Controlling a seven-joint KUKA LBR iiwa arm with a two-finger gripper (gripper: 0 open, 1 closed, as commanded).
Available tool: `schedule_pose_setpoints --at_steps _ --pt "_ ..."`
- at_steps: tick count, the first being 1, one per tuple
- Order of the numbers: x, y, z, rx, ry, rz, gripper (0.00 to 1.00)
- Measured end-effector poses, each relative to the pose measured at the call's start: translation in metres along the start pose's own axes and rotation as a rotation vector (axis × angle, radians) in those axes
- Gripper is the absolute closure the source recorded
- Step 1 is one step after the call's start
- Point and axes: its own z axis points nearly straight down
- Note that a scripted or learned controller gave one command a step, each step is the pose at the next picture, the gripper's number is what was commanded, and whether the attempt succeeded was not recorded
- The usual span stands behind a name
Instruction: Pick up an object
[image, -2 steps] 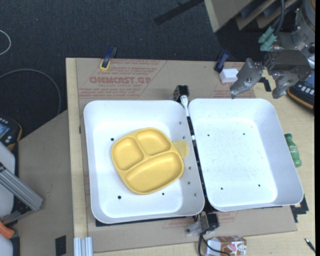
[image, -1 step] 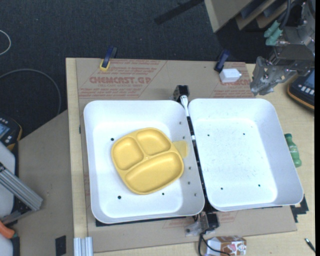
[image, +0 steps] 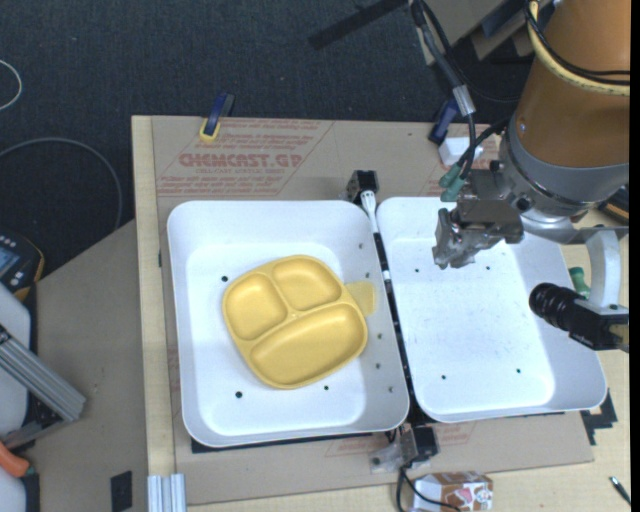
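Observation:
A yellow divided plate (image: 294, 320) with three compartments lies flat in the left bin (image: 200, 230), slightly right of the bin's middle and near its right wall. My gripper (image: 455, 255) hangs over the upper left part of the right bin (image: 500, 390), well to the right of the plate and apart from it. I see nothing between its fingers. The arm's orange band and grey wrist fill the upper right.
A black divider strip (image: 385, 290) runs between the two bins. A black cylindrical fixture (image: 570, 312) juts in over the right bin's right edge. Clamps and cables sit on the cardboard board (image: 250, 155) behind and in front of the bins.

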Motion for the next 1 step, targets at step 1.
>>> schedule_pose_setpoints --at_steps 1 --pt "0.0552 0.0011 -0.0189 -0.021 0.003 -0.006 1.00"
